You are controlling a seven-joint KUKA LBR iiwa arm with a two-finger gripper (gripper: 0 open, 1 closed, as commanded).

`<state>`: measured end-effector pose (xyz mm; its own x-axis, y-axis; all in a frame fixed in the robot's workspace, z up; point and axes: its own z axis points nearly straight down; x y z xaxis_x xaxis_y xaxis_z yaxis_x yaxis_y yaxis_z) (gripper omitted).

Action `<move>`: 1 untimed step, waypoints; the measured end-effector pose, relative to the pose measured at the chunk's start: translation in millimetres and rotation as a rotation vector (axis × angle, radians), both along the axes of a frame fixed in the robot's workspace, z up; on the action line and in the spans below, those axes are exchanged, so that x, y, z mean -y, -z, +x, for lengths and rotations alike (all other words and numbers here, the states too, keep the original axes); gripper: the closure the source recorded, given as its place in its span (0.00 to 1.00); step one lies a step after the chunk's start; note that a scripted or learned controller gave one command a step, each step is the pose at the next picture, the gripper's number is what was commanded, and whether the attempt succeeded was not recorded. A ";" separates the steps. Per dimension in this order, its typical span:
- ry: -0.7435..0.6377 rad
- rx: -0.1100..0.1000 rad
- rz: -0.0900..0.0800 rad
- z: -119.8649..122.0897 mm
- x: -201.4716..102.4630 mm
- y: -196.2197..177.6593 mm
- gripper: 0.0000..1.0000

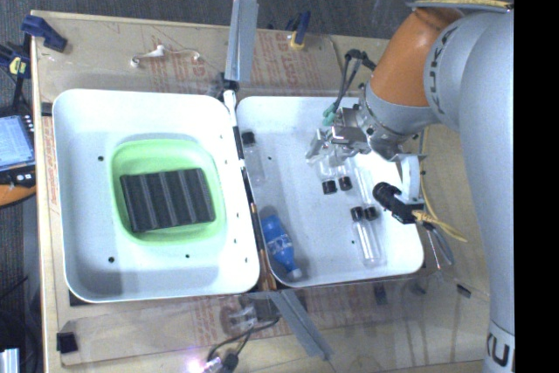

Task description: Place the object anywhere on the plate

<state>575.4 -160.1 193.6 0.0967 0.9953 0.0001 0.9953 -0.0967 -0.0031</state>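
A green plate (131, 160) sits in the left bin (79, 127) and carries a dark grey ridged block (166, 197). My gripper (337, 184) hangs over the middle of the right bin (288, 122), open, its two black fingertips (329, 187) slightly apart above the bare bin floor with nothing between them. A blue bottle (278, 244) lies at that bin's front left. A clear tube with a black cap (368, 236) lies just right of and in front of the gripper. Another clear tube with a black cap (251, 155) lies along the bin's left wall.
The arm's grey and orange body (437, 57) covers the right bin's far right side. A grey metal bar (241, 35) stands behind the gap between the bins. Blue clamps (300, 26) grip the bench's back edge.
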 end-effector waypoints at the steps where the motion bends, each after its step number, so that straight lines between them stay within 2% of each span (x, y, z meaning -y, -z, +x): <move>1: 0.000 0.000 0.000 0.0 0.0 0.0 0.00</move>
